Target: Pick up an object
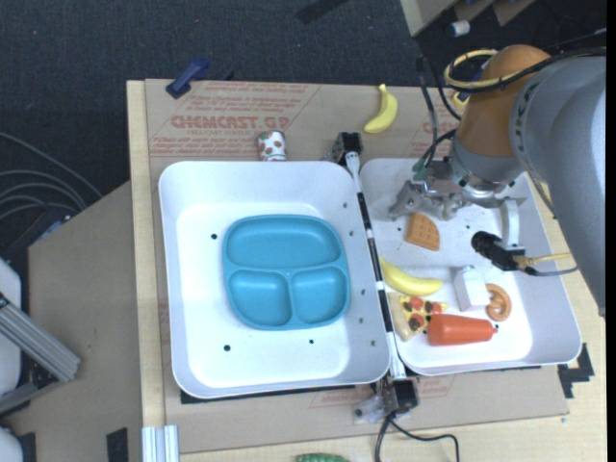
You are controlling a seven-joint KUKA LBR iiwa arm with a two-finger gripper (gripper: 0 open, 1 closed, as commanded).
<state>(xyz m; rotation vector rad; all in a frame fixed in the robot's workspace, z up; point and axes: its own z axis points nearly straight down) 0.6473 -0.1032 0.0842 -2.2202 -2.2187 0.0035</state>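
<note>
My gripper (424,203) hangs low over the back of the right bin (549,306), under the arm's orange band. Just in front of it, touching or nearly touching, lies an orange-brown wedge of toast (422,231). Nearer the front of this bin are a yellow banana (409,279), a pizza slice (412,316), an orange-red carrot (460,329), a small white block (469,288) and a brown pretzel ring (498,301).
The left bin (192,219) holds a blue divided plate (286,269). Behind the bins, on the bench, lie a second banana (382,112), a small spotted toy (273,145) and a blue piece (187,78). A black divider (366,229) runs between the bins.
</note>
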